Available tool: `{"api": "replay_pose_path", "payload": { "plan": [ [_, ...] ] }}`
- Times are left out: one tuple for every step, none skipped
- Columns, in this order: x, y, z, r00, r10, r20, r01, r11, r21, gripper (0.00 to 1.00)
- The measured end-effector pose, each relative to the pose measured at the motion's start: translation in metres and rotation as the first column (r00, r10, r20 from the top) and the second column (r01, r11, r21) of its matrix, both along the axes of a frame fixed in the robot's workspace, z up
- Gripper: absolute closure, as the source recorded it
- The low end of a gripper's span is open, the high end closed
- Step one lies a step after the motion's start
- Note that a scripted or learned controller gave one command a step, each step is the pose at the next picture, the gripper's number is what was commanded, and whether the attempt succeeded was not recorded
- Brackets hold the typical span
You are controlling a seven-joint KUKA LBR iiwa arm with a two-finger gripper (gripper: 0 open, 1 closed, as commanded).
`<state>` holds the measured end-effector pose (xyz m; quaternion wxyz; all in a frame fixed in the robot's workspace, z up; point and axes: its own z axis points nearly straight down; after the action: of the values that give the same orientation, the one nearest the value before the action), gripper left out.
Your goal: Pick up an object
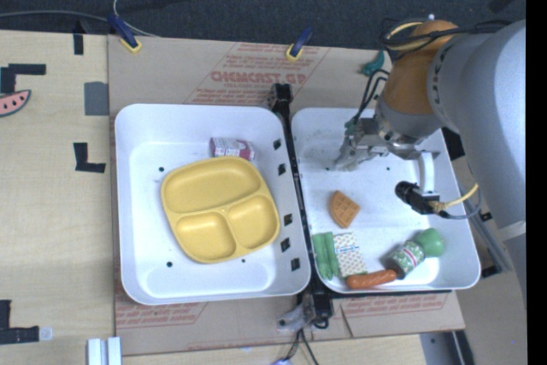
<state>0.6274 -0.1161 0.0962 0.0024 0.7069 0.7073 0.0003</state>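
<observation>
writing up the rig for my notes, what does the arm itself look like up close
The arm is bulky, rounded and grey, with an orange band above the wrist. A yellow cable loops over the band, and another runs by a black fitting lower down. The tool is small, of grey metal, with a green part beside the wrist.

Even bright light, slightly soft focus

Grey arm reaches in from right — orange band above wrist; gripper (352,156) low, angled down-left.
</observation>
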Motion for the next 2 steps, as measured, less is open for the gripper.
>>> {"api": "replay_pose_path", "payload": {
  "plan": [
    [0.0, 0.0, 0.0, 1.0, 0.0, 0.0, 0.0, 1.0, 0.0, 0.0],
    [-0.056, 0.019, -0.008, 1.0, -0.001, -0.005, 0.001, 1.0, 0.003, 0.0]
  ]
}}
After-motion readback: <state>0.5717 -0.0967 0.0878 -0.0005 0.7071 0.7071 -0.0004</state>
